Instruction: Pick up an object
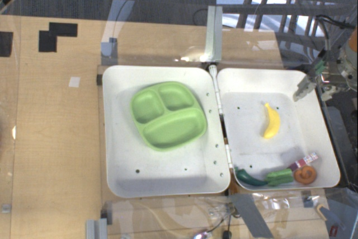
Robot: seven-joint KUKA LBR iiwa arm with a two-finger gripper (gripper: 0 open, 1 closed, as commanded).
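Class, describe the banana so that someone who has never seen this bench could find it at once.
Start at the right-hand white bin. Near its middle the banana lies alone. It is the only yellow, curved thing there, well apart from the green and brown items bunched along the bin's near edge.

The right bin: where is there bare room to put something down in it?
Bare floor lies in the right bin left of the banana, toward the divider, and between banana and front row. Crowded: the front edge, with green vegetables and an orange item.
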